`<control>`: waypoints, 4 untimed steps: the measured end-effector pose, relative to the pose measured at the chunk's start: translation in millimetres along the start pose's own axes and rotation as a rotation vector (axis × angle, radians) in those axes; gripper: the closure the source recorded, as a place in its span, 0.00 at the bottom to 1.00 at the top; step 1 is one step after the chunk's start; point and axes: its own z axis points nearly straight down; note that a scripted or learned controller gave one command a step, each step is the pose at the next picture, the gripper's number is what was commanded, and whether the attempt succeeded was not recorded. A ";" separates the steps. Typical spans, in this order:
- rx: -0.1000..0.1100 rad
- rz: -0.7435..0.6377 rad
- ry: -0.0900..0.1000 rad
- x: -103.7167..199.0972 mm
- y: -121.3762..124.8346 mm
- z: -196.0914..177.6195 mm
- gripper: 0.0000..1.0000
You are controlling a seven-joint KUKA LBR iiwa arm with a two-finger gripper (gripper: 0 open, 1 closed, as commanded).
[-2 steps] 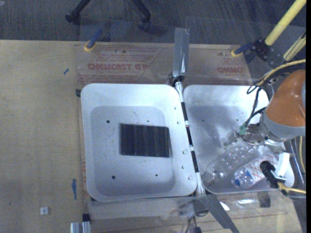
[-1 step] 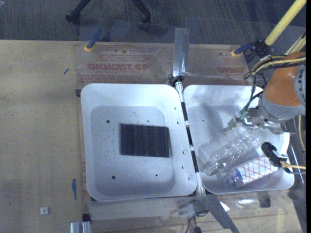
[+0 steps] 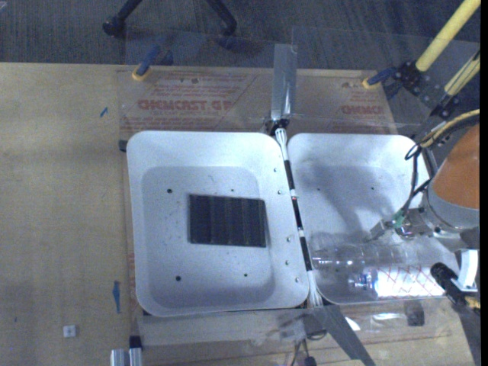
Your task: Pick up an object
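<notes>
From where I stood, the right bin (image 3: 343, 166) was the one that mattered. A clear plastic bottle (image 3: 343, 261) lay on its side in it, stretched along the near wall, one end close to the seam with the neighbouring bin and the other reaching toward the far right corner. Part of the bottle carried a pale label with a reddish lattice print.

The arm (image 3: 457, 181), grey with its orange band, leaned in over the right bin's right-hand rim. Its gripper (image 3: 398, 226) hung low inside that bin, just above the bottle's upper side and toward the right half of the bin floor. I could not tell whether it was spread or closed, nor whether it touched the bottle; nothing was plainly held in it. Loose cables looped from the arm across the bin's right rim.

The left bin (image 3: 152, 166) sat hard against the right bin's left wall, and a dark ribbed rectangular panel (image 3: 227, 220) lay flat in the middle of its floor.

Beyond the right bin's back wall, a clear sheet with red lettering (image 3: 183, 101) lay on the wooden bench (image 3: 53, 204), pinned by a clamp (image 3: 149, 59) near its left end. A yellow pole (image 3: 457, 17) slanted away behind the right bin's back right corner.
</notes>
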 end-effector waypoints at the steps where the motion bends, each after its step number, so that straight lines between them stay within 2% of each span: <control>1: -0.002 -0.041 0.003 58.4 60.7 -0.1 0.00; 2: -0.007 -0.122 0.000 48.0 -15.8 -0.7 0.00; 3: 0.000 0.029 0.001 47.8 18.9 -0.3 0.00; 4: 0.003 -0.057 0.001 3.5 114.9 1.6 0.00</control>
